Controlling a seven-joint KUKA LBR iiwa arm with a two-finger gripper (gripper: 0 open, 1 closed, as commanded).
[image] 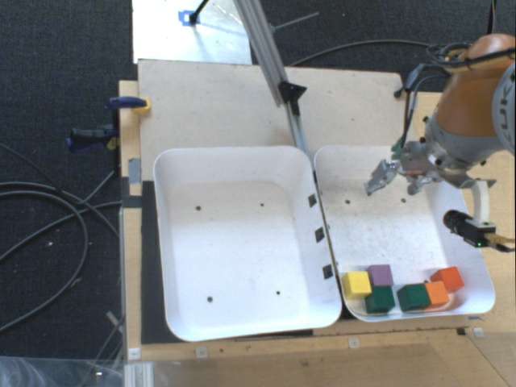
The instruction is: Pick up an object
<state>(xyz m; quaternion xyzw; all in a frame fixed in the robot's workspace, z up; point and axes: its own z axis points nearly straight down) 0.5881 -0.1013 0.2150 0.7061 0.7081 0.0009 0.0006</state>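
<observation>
Six blocks: clustered at the near edge of the right bin [484, 297], toward its near right corner; yellow block [357, 283], purple block [380, 274], two green blocks [380, 299] [413, 296], two orange blocks [436, 293] [449, 278]; all touching or just beside one another
Gripper [395, 176]: hangs above the far part of the right bin, well apart from the blocks; nothing between its fingers; whether they are spread or closed, I cannot tell
Risk: blocks packed tight against the bin wall, so fingers may land on top of a block or jam between neighbours and wall; a try may close on nothing or nudge the cluster
Left bin [173, 216]: holds no blocks; small dark specks on its floor
Right bin: the six blocks, far part of its floor bare
</observation>
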